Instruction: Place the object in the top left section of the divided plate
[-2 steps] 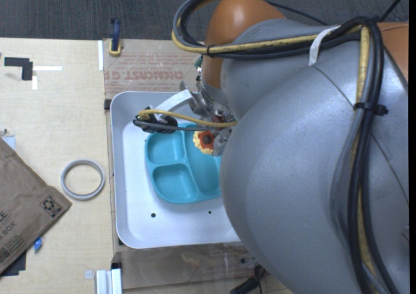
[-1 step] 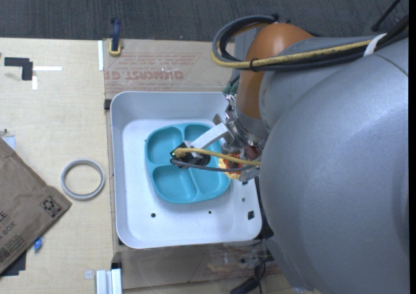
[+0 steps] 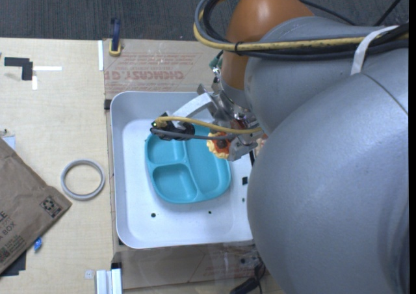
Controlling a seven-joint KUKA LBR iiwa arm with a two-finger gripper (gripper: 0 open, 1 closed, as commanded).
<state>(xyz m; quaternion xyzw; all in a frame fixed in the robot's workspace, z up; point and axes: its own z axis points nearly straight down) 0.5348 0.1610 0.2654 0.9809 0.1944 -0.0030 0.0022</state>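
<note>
A blue divided plate (image 3: 185, 172) lies in the white bin (image 3: 130, 221), with three sections showing. My gripper (image 3: 229, 144) hangs over the plate's upper right edge, and the big grey arm covers the bin's right side. A small orange and yellow object (image 3: 219, 147) sits right at the gripper's tip, over the plate's right rim. The wrist parts hide how the object meets the gripper.
Left of the bin, a grey tape ring (image 3: 82, 178) lies on the wooden bench, with a brown cardboard piece (image 3: 26, 205) at the lower left. A blue clamp (image 3: 115, 36) stands at the bench's back edge. The arm hides everything to the right.
</note>
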